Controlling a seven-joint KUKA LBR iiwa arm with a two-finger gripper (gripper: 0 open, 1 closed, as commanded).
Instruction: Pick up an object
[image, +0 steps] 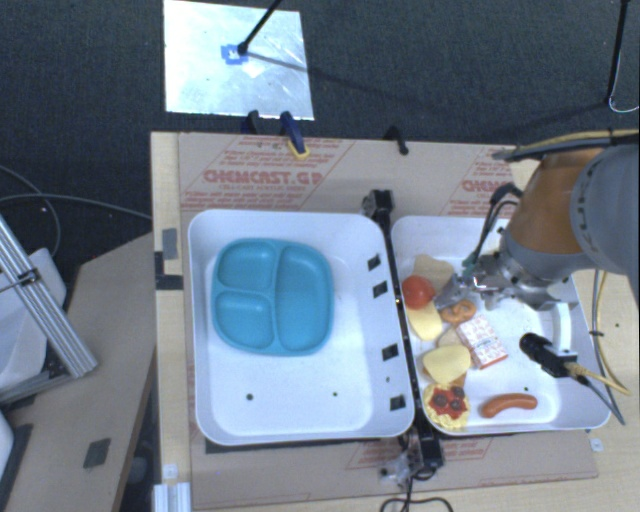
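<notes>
The gripper (462, 290) hangs low in the right bin (583, 412), just beside the tomato (418, 291) and right over a small round orange toy (459, 311); whether it is open or closed cannot be told from here. This looks like the reach step, with nothing yet seen held. Next it probably needs a clean descent onto one item without nudging the neighbouring cheese wedge (448, 362).

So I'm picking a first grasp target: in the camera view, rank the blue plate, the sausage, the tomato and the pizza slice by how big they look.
1. blue plate, by far the largest
2. pizza slice and sausage: too alike to rank; the sausage is longer, the pizza wider
3. tomato, smallest
</notes>
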